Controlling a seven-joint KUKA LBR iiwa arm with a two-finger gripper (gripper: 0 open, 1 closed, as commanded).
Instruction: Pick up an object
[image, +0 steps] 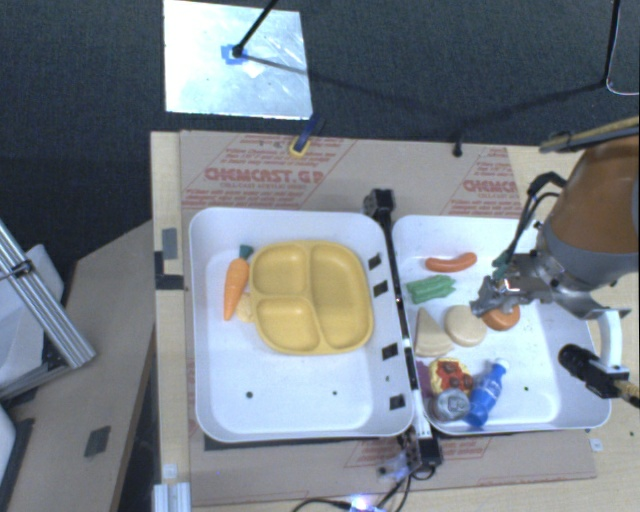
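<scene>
Red "CHEMCAST" lettering marks the brown sheet (265, 172) at upper centre; the gripper (497, 298) hangs at right over an orange piece (503, 318), grip unclear.

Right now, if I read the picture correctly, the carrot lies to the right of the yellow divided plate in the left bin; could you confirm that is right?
Not quite. The camera view shows the carrot lying to the left of the yellow divided plate, close against its left edge, not to its right. The rest holds: both are in the left bin.
</scene>
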